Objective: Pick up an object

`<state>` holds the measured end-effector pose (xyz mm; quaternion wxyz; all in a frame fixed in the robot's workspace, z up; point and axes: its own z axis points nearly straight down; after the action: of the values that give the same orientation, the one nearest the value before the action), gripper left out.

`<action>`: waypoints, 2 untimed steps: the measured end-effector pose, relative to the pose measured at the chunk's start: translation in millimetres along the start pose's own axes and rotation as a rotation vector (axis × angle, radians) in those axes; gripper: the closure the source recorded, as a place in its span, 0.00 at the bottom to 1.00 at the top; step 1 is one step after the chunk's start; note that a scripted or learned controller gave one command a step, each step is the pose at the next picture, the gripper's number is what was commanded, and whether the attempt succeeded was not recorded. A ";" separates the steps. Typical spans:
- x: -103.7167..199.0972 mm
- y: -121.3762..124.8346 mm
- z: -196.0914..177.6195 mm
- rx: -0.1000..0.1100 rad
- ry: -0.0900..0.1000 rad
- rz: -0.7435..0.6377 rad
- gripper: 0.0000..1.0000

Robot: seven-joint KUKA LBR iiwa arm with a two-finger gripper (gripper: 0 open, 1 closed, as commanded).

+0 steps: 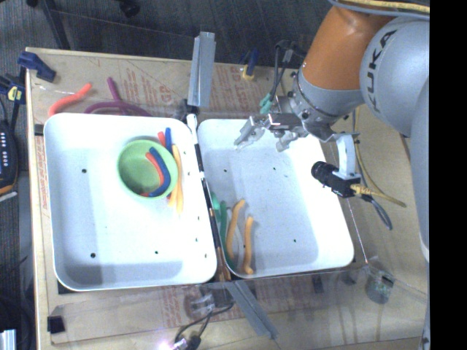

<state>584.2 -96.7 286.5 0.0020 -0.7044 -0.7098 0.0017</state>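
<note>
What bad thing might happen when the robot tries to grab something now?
The gripper hangs open over the back of the right bin, far from the orange tools lying against its left wall. It might close on nothing, or bump that wall. In the left bin, the green bowl holds loose pieces that might spill.

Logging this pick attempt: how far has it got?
Nothing looks done. The gripper is open with nothing between its fingers, over the right bin's far end. The orange-handled pliers lie at that bin's near left corner; descending, grasping and lifting remain.
</note>
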 end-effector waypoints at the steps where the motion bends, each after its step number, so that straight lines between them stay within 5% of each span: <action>1: -12.0 -50.2 86.7 0.000 -0.001 -0.142 0.00; 2: -24.0 -56.0 189.5 -0.015 -0.012 -0.206 0.00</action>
<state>527.5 -121.1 97.2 -0.0073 -0.6278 -0.7784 0.0006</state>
